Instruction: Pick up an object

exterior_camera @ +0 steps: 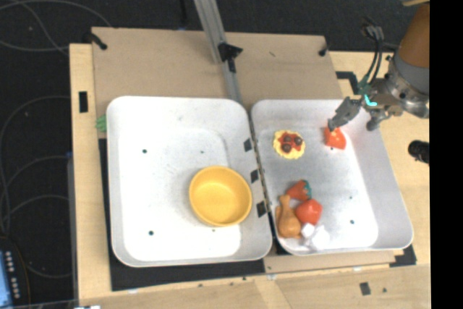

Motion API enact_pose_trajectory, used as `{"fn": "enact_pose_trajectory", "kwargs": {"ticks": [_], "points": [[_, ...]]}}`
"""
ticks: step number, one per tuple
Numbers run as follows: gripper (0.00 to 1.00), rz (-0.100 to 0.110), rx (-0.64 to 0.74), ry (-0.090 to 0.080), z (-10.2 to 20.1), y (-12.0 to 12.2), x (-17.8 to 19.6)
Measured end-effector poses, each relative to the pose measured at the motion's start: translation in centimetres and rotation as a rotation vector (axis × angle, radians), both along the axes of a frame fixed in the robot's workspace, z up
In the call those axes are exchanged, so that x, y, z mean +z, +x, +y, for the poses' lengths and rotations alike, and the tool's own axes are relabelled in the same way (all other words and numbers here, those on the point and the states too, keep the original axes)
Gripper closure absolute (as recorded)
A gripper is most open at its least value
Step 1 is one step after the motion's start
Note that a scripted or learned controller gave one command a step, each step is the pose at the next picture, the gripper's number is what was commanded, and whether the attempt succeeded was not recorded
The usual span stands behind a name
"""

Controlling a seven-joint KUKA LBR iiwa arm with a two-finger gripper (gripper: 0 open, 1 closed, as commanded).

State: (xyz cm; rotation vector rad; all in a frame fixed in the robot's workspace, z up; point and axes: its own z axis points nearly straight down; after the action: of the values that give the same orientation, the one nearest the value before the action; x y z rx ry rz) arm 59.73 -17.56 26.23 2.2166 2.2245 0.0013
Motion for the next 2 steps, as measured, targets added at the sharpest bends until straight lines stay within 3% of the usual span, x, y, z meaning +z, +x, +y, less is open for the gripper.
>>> {"fn": "enact_pose_trajectory", "kwargs": {"ticks": [2], "points": [[0.00, 0.007, -0.005, -0.002, -0.2, 0.5, -10.5]]}}
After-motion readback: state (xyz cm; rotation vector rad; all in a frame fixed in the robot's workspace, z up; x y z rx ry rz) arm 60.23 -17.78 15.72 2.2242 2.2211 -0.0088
